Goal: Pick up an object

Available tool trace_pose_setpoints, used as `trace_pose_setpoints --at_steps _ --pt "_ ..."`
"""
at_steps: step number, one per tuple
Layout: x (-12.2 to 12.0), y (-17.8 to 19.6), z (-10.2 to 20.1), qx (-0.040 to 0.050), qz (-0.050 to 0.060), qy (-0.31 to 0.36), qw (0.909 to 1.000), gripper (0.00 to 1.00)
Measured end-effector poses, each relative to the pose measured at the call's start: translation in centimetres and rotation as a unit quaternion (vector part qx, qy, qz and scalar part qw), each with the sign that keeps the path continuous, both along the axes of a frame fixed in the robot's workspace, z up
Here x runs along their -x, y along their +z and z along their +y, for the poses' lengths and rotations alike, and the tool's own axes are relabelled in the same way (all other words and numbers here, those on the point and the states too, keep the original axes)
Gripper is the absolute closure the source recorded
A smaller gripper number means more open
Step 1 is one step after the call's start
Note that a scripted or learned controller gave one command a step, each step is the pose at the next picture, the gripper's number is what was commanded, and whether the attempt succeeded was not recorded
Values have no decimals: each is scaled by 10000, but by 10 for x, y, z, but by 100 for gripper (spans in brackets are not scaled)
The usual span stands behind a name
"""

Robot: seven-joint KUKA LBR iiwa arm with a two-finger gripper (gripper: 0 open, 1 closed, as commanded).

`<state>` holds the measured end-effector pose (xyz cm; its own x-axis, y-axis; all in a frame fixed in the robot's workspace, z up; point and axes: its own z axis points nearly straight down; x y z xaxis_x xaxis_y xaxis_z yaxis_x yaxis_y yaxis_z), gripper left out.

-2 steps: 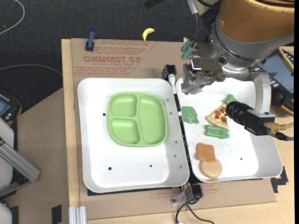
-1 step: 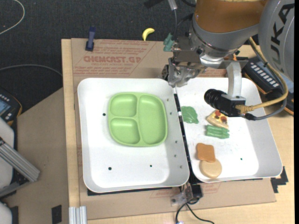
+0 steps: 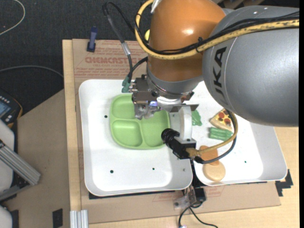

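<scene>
A light green divided plate (image 3: 127,127) lies in the middle of the left white bin (image 3: 97,167). My gripper (image 3: 146,109) hangs low over the plate's far right compartment, and the wrist hides its tip. In the right bin (image 3: 266,161) lie a toy pizza slice (image 3: 222,119), a dark green piece (image 3: 219,134), a tan round disc (image 3: 214,171) and an orange piece (image 3: 208,152). The arm covers much of that bin's left side.
Both bins rest on a cardboard sheet (image 3: 76,65) with a blue clip (image 3: 91,39) at its far left corner. A small teal item (image 3: 126,85) sits at the left bin's far rim. A black cable connector (image 3: 176,145) hangs by the divide between the bins.
</scene>
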<state>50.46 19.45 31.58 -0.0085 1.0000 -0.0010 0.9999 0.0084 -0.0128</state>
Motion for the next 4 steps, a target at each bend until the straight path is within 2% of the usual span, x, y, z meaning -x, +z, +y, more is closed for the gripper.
trace_pose_setpoints --at_steps 1,4 --pt "26 66 -51 -14 -95 -62 9999 100" --pt "24 93 -47 -10 -107 -31 9999 100"
